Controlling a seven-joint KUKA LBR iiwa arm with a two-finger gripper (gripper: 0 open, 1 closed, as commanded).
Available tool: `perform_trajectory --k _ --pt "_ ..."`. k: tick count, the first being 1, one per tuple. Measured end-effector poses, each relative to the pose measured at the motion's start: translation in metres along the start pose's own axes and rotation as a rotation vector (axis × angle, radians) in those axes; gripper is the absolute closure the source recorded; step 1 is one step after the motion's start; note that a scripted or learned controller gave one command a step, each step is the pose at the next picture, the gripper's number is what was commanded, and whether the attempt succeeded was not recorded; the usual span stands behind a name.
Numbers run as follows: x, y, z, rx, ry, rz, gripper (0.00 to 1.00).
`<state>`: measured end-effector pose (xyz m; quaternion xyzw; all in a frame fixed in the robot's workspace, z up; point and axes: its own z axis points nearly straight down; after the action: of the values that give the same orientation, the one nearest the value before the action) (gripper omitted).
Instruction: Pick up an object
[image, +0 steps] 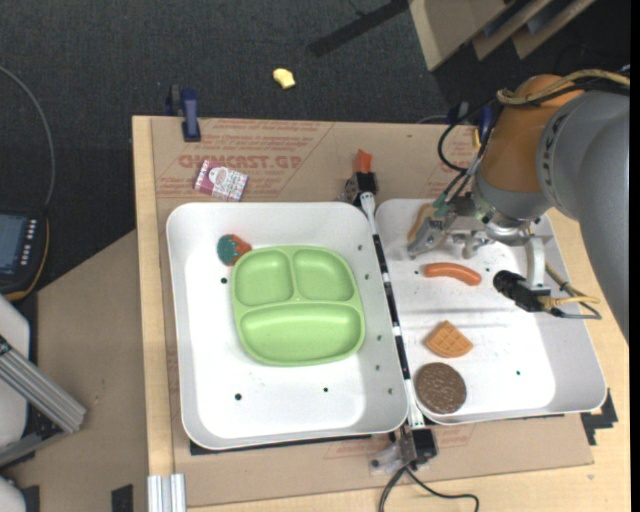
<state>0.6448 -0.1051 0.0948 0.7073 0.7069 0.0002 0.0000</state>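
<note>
In the right bin (560, 390) lie a red-orange sausage (452, 271) near the back, an orange waffle piece (448, 340) in the middle and a round brown cookie (440, 387) at the front left corner. My gripper (447, 238) hangs at the back of this bin, just behind the sausage and slightly above it. It looks open, with nothing between its fingers. The left bin (200, 380) holds a green divided plate (297, 304). A small red and green round thing (234, 248) sits by the plate's back left corner.
A pink card (220, 180) lies on the bench board behind the left bin. A blue clamp (187, 112) and an orange-topped clamp (362, 178) stand at the board's back. My arm fills the space at the back right.
</note>
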Motion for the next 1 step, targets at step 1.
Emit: perform_trajectory --k 1 --pt "0.0019 0.0228 0.0104 -0.004 -0.001 -0.002 0.0"
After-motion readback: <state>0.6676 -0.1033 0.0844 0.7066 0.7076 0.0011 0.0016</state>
